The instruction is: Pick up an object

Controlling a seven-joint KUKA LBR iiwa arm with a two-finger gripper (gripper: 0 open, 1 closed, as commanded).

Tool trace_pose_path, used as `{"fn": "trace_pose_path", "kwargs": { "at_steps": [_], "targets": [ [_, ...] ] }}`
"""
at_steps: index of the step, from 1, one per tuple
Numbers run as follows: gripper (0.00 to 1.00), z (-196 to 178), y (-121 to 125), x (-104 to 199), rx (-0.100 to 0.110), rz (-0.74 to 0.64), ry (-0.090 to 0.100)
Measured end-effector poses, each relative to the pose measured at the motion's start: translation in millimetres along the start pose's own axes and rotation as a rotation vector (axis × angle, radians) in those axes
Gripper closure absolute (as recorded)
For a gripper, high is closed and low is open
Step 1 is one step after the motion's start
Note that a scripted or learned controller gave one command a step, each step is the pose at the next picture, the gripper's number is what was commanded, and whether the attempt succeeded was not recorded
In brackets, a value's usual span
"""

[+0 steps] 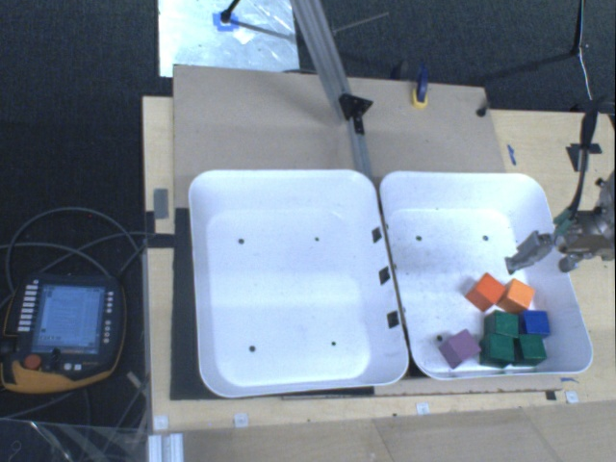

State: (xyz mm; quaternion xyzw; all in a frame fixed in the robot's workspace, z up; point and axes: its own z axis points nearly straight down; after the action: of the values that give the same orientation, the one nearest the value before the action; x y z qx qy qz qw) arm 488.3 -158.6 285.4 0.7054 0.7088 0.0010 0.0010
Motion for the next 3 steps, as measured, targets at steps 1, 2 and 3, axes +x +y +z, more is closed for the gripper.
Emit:
{"fn": "trace_pose_path", "kwargs": {
  "at_steps": [1,2,3],
  "targets": [
    [0.0,-0.2,0.1,0.0,-0.001,0.001,0.0],
    [0.0,46.1,-0.7,9.0,0.004,0.002,0.001],
    [0.0,107.1,4.5,7.2,0.007,0.003,0.001]
  ]
}}
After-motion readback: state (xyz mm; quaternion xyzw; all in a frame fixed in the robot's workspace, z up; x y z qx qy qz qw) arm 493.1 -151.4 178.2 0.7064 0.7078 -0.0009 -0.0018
